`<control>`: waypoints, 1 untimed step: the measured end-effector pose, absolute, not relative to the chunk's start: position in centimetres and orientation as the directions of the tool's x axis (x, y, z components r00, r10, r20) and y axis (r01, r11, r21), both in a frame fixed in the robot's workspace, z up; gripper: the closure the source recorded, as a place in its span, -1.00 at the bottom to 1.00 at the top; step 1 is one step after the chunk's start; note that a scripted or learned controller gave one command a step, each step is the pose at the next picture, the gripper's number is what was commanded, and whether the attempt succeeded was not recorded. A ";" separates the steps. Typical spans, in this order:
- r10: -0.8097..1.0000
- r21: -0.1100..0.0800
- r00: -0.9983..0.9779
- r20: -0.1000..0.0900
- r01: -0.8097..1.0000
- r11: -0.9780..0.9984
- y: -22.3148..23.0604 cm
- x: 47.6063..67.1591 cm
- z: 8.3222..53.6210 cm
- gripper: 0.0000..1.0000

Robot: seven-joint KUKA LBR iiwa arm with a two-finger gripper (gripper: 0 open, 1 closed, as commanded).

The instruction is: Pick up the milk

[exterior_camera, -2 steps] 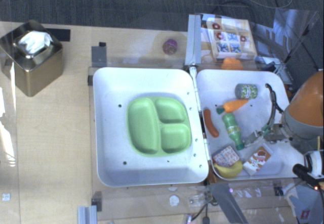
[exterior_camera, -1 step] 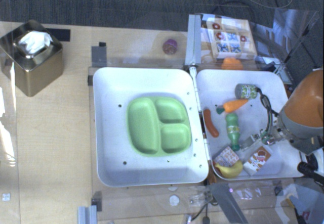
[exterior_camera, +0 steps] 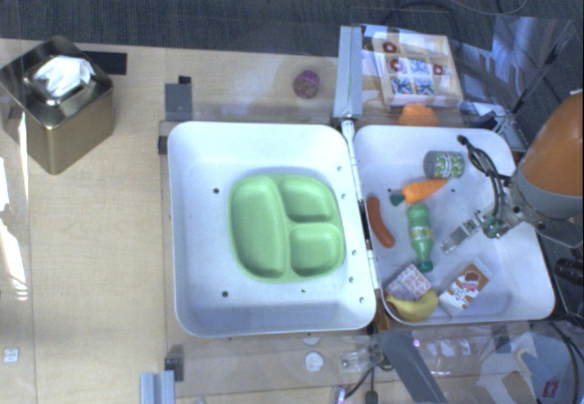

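Observation:
The milk [exterior_camera: 464,288] is a small white carton with red print, lying flat near the front edge of the right bin [exterior_camera: 534,288]. My gripper [exterior_camera: 461,233] reaches in from the right and hovers over the middle of that bin. It is just behind the carton and right of a green bottle [exterior_camera: 420,236]. Nothing is seen held in it.
The right bin also holds a can [exterior_camera: 443,164], a carrot [exterior_camera: 422,191], a red sausage [exterior_camera: 380,222], a patterned small box [exterior_camera: 409,282] and a banana [exterior_camera: 412,305]. A green divided tray [exterior_camera: 286,226] sits in the left bin [exterior_camera: 196,293]. A metal box [exterior_camera: 58,106] stands far left.

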State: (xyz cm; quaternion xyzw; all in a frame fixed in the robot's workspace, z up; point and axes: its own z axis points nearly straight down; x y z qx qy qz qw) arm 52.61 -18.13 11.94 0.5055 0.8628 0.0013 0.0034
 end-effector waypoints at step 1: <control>0.734 0.004 -0.679 -0.004 0.734 0.680 -16.2 49.0 11.1 -1.00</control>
